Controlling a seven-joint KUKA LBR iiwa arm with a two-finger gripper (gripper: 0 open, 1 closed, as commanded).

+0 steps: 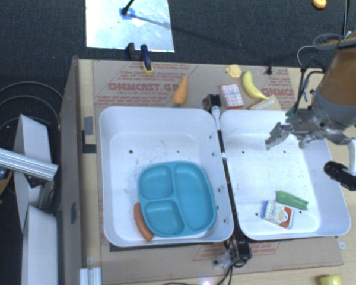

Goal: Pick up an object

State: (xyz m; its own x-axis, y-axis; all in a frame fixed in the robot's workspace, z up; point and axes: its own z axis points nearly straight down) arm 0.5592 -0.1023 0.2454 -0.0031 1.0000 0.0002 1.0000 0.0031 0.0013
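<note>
While gripper (280,136) hovers—perhaps open—flat carton (277,213) touches green pod (292,199).

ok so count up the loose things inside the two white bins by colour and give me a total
Blue: 1, the divided plate in the left bin
Orange: 1, the sausage-shaped toy beside that plate
Green: 1, the long piece in the right bin
White with red and blue print: 1, the small carton
Total: 4

A single fixed camera looks down at a slant, seemingly from the near edge, taking in both white bins (166,129) and the bench (136,82) at moderate range.
</note>
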